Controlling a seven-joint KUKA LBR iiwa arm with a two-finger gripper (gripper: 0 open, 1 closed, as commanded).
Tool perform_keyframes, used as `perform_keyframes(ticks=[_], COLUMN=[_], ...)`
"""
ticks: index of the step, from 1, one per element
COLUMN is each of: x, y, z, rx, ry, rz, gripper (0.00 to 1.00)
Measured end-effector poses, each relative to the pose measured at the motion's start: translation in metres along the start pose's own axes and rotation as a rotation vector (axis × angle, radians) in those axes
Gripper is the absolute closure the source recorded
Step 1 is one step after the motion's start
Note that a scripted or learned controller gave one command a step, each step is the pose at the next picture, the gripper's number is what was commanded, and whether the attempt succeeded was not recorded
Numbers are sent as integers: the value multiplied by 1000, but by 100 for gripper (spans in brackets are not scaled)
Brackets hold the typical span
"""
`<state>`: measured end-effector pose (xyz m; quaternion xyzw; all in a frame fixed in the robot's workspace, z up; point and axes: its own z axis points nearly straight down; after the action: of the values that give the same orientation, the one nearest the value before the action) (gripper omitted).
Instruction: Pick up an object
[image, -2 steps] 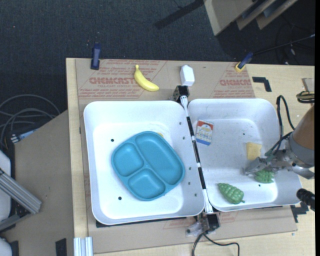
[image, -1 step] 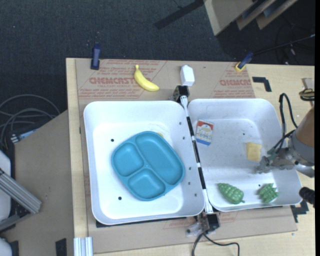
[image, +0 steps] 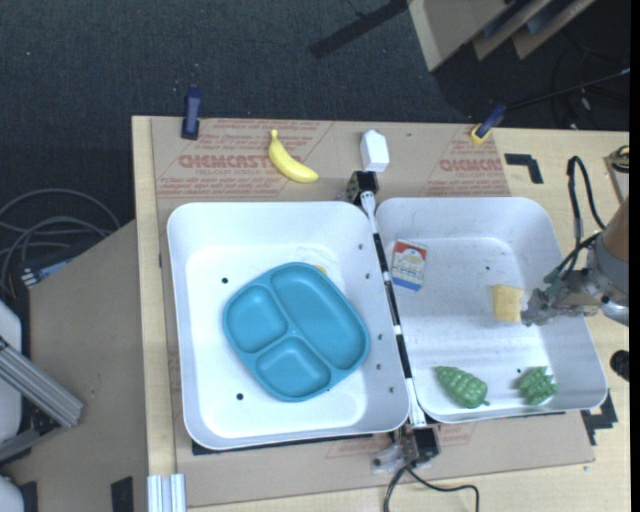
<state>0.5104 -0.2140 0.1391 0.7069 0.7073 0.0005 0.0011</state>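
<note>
A yellow sponge (image: 507, 302) lies on the floor of the right-hand bin (image: 455, 225), just to the left of the gripper (image: 538, 306), which sits low over the bin's right side. Whether the tips touch the sponge cannot be told, and the gripper's state cannot be made out at this size; nothing is seen held.

Below the gripper, near the bin's front wall, rests a small green toy (image: 536, 385); a larger green toy (image: 460, 386) lies further left of it along the same wall. Well to the gripper's left, against the divide between the bins, a small card with red, white and blue print (image: 408, 264) leans on the slope of the right bin.

The grey arm (image: 612, 280) enters from the right edge, with dark cables looping above it.

Beyond the divide, far left of the gripper, the left-hand bin (image: 200, 245) carries a blue sectioned plate (image: 293, 330) with three compartments. On the cardboard-covered bench (image: 240, 160) behind that bin lies a yellow banana (image: 288, 161), and a small white block (image: 375, 150) sits at the top of the divide.
</note>
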Motion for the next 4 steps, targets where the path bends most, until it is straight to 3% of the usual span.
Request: perform_keyframes(ticks=[1,2,3,4], x=[-7,-7,-6,12], y=[86,85,68,54], z=[-61,-60,12,34], rx=[-1,1,4,4], ry=[0,0,2,2], rz=[-1,-1,1,0], gripper=[100,0,0,0])
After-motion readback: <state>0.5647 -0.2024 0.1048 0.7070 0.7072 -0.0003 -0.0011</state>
